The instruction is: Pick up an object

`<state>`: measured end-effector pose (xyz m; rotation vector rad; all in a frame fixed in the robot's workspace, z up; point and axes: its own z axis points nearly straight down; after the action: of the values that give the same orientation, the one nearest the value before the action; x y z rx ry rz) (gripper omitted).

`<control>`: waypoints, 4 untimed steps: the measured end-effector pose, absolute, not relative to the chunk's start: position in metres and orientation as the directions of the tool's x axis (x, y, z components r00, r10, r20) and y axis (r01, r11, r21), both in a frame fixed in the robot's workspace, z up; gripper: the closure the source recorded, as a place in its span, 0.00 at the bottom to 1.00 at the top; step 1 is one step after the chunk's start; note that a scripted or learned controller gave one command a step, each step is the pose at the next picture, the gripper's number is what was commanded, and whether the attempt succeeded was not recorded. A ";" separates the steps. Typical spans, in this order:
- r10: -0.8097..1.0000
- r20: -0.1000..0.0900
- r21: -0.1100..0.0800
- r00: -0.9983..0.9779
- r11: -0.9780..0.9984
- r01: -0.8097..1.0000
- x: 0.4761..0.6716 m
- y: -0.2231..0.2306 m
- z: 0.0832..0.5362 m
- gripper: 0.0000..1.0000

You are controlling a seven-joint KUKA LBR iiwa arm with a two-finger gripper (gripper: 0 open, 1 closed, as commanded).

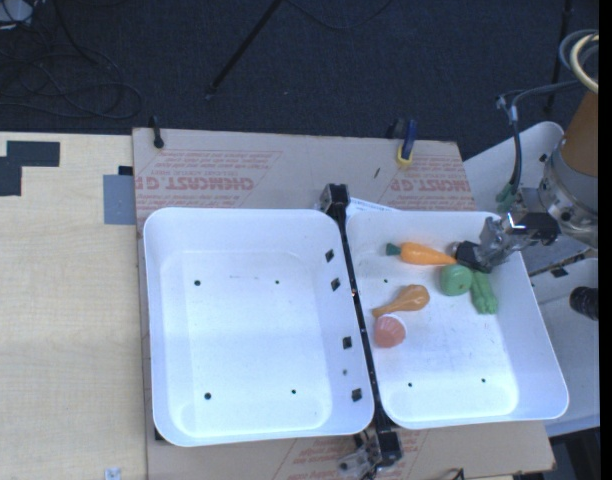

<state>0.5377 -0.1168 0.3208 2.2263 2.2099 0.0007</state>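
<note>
Four toys in right bin (546,368): carrot (426,255), green piece (469,285) beside gripper (478,255); drumstick (406,301), pink round (389,333) farther; gripper's grasp cannot tell

Both white bins, the left bin (246,408) and the right bin (506,388), look like smooth moulded plastic with a faint sheen, and they sit on a matt brown cardboard sheet (236,173) printed in faded red. The counter (56,308) beside it shows a pale, matt wood-grain surface. In the right bin, the carrot (426,255), the green toy (471,286), the orange pear-shaped piece (406,300) and the pink round piece (389,333) all appear to be smooth, slightly glossy plastic.
</note>
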 end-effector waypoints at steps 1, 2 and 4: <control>1.000 0.002 -0.008 -0.005 0.005 1.000 0.559 -0.056 0.260 1.00; 1.000 0.001 -0.006 0.004 -0.004 1.000 0.499 -0.097 0.277 1.00; 1.000 0.001 -0.001 -0.005 0.005 1.000 0.564 0.035 0.381 1.00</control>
<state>0.5643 0.0346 0.3815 2.2163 2.2278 -0.0001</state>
